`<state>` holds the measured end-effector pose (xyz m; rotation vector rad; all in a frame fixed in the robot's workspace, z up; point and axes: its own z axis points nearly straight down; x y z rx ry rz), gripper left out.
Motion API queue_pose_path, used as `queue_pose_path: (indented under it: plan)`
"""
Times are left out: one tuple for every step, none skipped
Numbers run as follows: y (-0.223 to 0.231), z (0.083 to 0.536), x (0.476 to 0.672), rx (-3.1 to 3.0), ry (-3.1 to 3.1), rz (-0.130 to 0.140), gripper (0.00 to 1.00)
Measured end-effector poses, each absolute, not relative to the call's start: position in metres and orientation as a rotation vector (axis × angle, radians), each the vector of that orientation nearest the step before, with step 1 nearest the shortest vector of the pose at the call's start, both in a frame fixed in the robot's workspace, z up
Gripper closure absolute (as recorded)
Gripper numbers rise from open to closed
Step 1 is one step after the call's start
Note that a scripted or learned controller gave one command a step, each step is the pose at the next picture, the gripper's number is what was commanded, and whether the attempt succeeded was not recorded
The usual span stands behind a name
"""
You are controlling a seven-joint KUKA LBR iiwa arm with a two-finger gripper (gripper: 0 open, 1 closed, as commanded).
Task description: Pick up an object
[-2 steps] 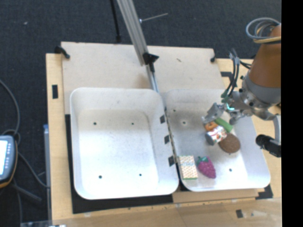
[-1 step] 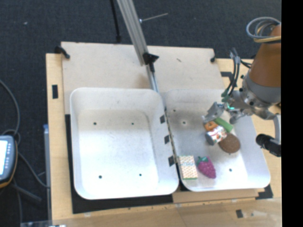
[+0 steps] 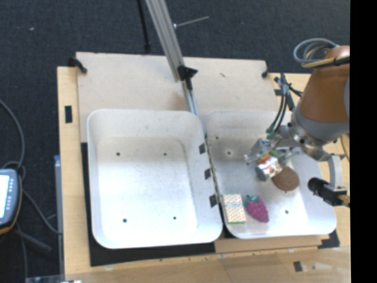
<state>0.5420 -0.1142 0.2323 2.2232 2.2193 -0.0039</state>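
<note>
The claw (image 3: 266,158) hangs over the upper middle of the right bin (image 3: 235,128), at the end of the grey arm (image 3: 321,108) with its orange band, which comes in over the bin's right rim; at the claw's tip sits a small orange-and-white packet (image 3: 270,167), pressed right up against the metal parts, and whether it is truly clamped between the claw's two sides or merely lies beneath them cannot be told from this slant, nor can it be told whether the claw is apart or together. Just beside the packet, toward the right bin's lower right and touching or nearly touching it, lies a round brown object (image 3: 285,180); nearer the right bin's front rim lies a magenta, grape-like cluster (image 3: 257,209), and just to its left, close to the bin's front left corner, a small pale box with green print (image 3: 234,209); these two lie well apart from the claw. The left bin (image 3: 147,175) adjoins the right bin along its left wall; both rest on the light wooden table (image 3: 171,78); a slanted metal rail (image 3: 166,31) rises from behind the right bin's upper left corner.
</note>
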Motion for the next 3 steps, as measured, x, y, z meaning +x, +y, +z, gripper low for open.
queue_pose_path:
  plan:
    - [-0.111, 0.170, 0.543, 2.225, 2.221, -0.007, 0.00]
    - [-0.111, 0.116, 0.531, 2.225, 2.222, -0.007, 0.00]
    - [-0.111, 0.130, 0.535, 2.226, 2.211, 0.007, 1.00]
